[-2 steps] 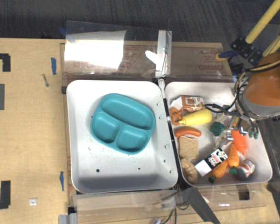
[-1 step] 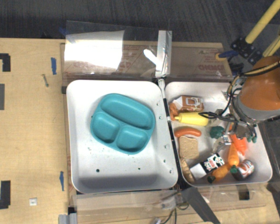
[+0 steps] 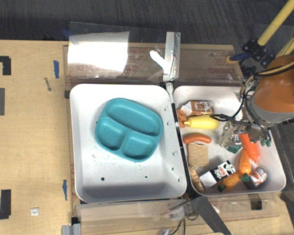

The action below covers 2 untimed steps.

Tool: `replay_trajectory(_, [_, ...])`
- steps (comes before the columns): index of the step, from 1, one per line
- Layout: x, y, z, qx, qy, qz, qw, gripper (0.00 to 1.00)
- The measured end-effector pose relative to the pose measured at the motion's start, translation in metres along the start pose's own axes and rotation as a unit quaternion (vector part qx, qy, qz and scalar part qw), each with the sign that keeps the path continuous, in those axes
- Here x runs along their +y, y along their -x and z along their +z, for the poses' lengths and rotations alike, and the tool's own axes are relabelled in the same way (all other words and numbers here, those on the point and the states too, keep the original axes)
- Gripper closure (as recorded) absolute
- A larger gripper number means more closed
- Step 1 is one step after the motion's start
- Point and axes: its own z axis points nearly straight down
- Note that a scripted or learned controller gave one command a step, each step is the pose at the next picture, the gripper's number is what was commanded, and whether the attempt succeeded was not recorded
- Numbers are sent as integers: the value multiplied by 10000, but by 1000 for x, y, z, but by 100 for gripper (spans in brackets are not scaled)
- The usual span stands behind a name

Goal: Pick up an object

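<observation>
My gripper (image 3: 241, 135) is down in the right bin (image 3: 279, 166), near its right side, under the orange band of the arm (image 3: 277, 89). Directly beneath and in front of it lies an orange carrot (image 3: 247, 155), whose upper end reaches the gripper. To the left are a yellow banana-like piece (image 3: 202, 123), a red sausage (image 3: 198, 139), a slice of bread (image 3: 198, 154) and a brown packet (image 3: 202, 106). A black-and-white carton (image 3: 221, 171), a small orange piece (image 3: 230, 181) and a can (image 3: 256, 177) sit by the front wall.
The left bin (image 3: 83, 131) holds a teal divided plate (image 3: 129, 129). A clear plastic sheet and a silver strip (image 3: 171, 55) lie behind the bins. Yellow poles (image 3: 281, 16) stand at the back right. Wooden bench surface stretches to the left.
</observation>
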Motion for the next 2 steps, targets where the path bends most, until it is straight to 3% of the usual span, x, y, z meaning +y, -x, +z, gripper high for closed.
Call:
replay_trajectory(1, [-19, 49, -127, -13, -12, -19, 10000, 100])
replay_trajectory(2, [-18, 46, -120, 47, 5, -20, 10000, 0])
